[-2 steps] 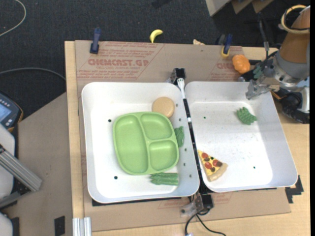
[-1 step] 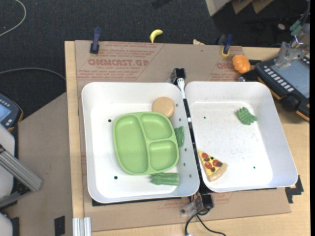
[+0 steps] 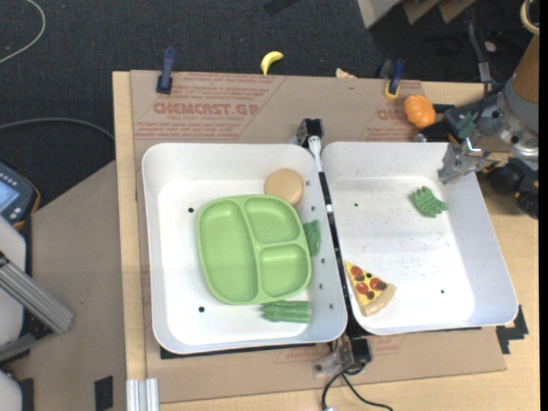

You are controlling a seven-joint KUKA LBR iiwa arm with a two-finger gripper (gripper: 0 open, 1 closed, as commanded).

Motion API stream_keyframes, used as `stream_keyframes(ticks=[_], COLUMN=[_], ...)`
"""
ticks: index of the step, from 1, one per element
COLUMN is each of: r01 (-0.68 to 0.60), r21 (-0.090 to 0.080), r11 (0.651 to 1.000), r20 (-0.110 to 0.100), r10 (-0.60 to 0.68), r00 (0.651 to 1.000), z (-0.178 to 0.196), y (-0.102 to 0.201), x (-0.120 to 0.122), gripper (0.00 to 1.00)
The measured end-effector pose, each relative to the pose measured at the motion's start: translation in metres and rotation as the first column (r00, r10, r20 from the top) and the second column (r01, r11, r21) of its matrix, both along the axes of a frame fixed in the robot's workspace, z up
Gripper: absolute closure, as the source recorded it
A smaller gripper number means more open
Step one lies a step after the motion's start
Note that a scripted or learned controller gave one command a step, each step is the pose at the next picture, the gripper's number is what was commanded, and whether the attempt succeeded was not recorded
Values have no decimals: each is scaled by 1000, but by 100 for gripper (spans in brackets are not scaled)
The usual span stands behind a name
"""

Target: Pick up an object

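My gripper (image 3: 456, 164) hangs over the far right corner of the right bin (image 3: 479, 264), with nothing visibly held. A small green leafy toy (image 3: 426, 201) lies just below and to the left of it, apart from it. A pizza slice (image 3: 370, 288) rests near the right bin's front left corner. In the left bin (image 3: 163, 255) sits a green divided plate (image 3: 253, 248), with a tan round piece (image 3: 284, 186) at its far edge, a green piece (image 3: 287, 312) at its front and another green piece (image 3: 312, 236) at its right side.
An orange toy (image 3: 419, 110) and a yellow banana (image 3: 271, 60) lie outside the bins at the back. Blue clamps (image 3: 165, 71) (image 3: 394, 77) hold the cardboard base. A black bar (image 3: 320, 178) runs between the bins.
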State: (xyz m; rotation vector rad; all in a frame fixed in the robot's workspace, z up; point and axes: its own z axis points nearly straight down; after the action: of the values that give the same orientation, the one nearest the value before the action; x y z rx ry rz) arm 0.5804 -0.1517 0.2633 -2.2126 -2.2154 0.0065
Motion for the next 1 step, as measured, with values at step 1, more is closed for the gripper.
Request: stream_keyframes(ticks=[1], r01=[8], r21=[-5], r11=[1000], r20=[2], r10=[-8], r00=[1000], z=[-55], y=[-68], x=[-20], gripper=[100])
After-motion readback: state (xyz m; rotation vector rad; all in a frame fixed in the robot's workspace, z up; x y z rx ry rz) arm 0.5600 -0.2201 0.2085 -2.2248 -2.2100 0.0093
